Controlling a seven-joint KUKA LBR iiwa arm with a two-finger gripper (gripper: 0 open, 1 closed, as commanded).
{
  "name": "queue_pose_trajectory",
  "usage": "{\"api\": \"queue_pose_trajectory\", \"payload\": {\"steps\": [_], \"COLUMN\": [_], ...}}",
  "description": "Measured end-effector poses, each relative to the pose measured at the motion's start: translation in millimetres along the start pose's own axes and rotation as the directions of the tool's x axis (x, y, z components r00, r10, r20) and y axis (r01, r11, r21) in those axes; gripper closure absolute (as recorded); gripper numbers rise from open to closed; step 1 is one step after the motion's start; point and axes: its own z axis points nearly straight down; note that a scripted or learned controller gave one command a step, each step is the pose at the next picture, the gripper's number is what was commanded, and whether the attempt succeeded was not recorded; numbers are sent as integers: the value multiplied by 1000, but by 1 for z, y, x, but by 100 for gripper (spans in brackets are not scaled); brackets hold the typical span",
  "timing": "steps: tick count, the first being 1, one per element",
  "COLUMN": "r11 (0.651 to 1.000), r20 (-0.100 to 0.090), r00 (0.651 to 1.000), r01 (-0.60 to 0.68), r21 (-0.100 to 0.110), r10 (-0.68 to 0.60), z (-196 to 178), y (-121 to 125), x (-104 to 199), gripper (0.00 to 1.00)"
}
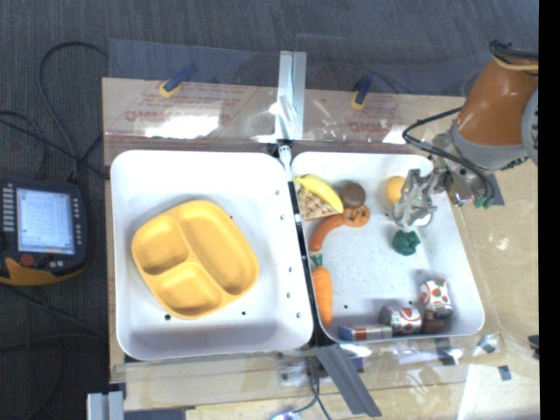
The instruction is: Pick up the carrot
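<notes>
1. We see dark grey carpet (219,11) around the bench (131,94).
2. A teach pendant (39,226) lies on the floor off the bench's left edge, with black cables (66,77) looping beside it.
3. Clear plastic sheeting (210,116) is clipped along the far edge.

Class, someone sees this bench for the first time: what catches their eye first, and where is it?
The big yellow divided plate fills the left bin. In the right bin, small toy foods cluster, the carrot lying by the left wall. The gripper hangs over that bin's upper right.
</notes>
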Motion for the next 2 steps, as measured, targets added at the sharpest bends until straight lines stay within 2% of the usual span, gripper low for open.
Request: {"api": "queue_pose_trajectory", "payload": {"steps": [1,2], "r11": [982,992], "r20": [10,8], "r00": [982,992], "r01": [-187,-123], "r21": [8,9], "r10": [187,123], "z": [-136,-211], "y": [-4,2], "x": [0,16], "gripper": [100,100]}}
